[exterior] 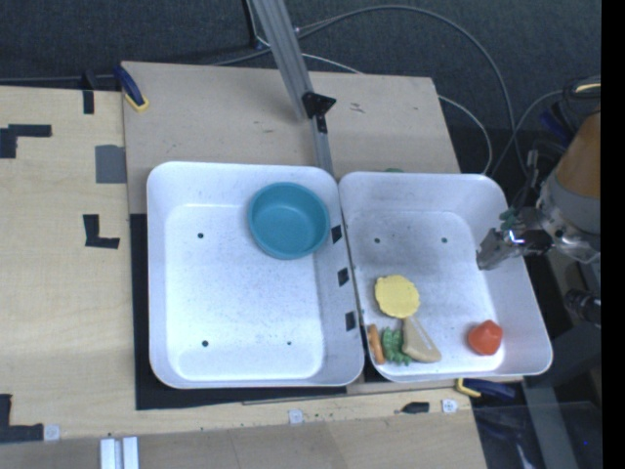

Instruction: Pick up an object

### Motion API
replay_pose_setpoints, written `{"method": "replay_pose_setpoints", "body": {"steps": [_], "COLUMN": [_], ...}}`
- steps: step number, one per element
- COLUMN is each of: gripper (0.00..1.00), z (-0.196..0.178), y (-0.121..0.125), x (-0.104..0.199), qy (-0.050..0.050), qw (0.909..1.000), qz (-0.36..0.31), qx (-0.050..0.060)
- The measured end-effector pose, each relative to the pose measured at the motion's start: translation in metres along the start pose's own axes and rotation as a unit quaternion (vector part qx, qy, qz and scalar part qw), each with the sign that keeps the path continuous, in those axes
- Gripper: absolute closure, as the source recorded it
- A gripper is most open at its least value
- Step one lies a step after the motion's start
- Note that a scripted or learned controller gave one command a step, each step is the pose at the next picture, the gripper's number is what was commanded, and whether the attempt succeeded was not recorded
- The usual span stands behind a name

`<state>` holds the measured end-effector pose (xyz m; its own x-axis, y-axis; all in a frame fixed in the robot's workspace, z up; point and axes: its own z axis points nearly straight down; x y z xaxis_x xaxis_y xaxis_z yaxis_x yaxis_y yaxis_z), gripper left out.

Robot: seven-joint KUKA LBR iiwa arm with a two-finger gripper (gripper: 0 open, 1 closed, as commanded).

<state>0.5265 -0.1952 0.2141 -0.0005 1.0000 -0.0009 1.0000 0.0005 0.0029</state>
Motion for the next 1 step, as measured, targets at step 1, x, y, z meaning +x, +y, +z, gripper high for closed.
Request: {"method": "replay_pose_setpoints", "body": {"steps": [1], "gripper": [1.0], "z": [-0.0078], "y": [0.0079], "x": [0.0542], "qy": [0.001], "qw": [1.0], "qz": [-0.002], "qx": [0.001]}}
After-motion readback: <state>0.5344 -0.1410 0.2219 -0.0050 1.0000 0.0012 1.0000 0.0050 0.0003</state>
